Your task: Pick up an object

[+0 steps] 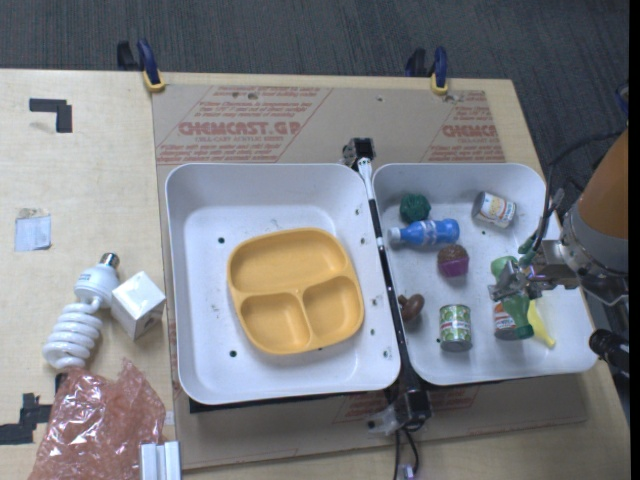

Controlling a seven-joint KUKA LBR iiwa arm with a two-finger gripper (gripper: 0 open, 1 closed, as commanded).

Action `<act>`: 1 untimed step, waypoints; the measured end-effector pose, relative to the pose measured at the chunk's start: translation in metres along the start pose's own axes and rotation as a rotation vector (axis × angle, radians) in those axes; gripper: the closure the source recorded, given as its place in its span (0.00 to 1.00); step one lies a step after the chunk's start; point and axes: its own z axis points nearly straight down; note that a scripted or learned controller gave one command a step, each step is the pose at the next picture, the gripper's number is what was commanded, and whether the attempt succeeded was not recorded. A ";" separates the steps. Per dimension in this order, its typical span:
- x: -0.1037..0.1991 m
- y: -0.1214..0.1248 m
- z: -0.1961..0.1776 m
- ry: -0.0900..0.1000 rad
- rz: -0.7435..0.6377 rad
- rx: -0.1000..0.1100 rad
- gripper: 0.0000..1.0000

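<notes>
- A spiral light bulb [80, 318] and a small white cube [138, 304] are lying on the surface [70, 198] at far left, with crumpled pink plastic wrap [95, 423] just below them.
- The left bin [190, 268] is holding a yellow divided tray [296, 290].
- The right bin [520, 183] is carrying a dark green ball [415, 207], a blue and white bottle [424, 233], a purple object [453, 260], a brown object [411, 308], a green can [455, 325] and a tilted tin [495, 209].
- The end effector [512, 286] is hovering over green, red and yellow items [520, 318] near the right bin's right wall; I cannot tell its state.
</notes>
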 end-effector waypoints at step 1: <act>0.024 0.040 0.001 -0.001 -0.001 -0.002 1.00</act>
